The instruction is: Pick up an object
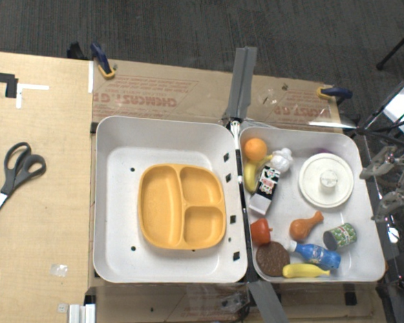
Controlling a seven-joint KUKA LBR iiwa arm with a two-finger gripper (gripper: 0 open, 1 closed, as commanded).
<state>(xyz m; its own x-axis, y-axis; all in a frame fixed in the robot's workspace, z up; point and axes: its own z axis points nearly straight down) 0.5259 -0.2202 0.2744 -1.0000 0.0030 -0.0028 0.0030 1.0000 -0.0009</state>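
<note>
While what seemed to be the gripper [386, 178] sat as a grey blur at the right edge of the frame, just outside the right bin [365, 162], whether it was wide or narrow could not be told. Nothing was seen in its grasp. Toys crowded that bin: an orange ball [256, 149] upper left, a white lid [326, 180], a drumstick [306, 225] and a green can [340, 236]. A yellow divided plate [183, 206] lay in the left bin [110, 185].

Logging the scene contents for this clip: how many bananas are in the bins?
2. One banana lies along the right bin's near edge, beside the blue bottle; another banana sits at its left wall, below the orange, partly hidden.
</note>
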